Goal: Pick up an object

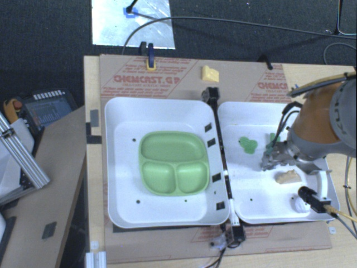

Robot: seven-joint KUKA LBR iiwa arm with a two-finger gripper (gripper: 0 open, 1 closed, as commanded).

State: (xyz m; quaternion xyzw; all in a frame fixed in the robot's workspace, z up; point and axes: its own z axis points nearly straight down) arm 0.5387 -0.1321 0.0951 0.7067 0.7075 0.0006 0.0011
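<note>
Claw: the claw (271,162) sits low over the middle of the right bin (252,208), on the arm (321,121) that reaches in over the bin's right edge. I cannot tell how far open it is, and I see nothing held in it.
Candidates: a tan lump (288,176) lies just beside the claw, toward the bin's near right corner. A small green piece (248,145) lies near the claw on the other side, toward the bin's left wall. Both lie free on the bin floor, apart from each other.
Left bin: the left bin (120,133) carries a green divided plate (172,162) in its middle, well apart from the claw. Not my target.
Step in hand (my reading): final approach over the right bin, grasp not yet made.
How to do it well: I would commit to one target, the tan lump being closest. Centre the claw over it rather than beside it, descend until just off the floor, close, then lift straight up.
Risk: the lump looks low and irregular. An off-centre close would likely nudge it toward the bin's near edge instead of gripping it.
Check: after the lift, I count it only if something hangs in the claw.
</note>
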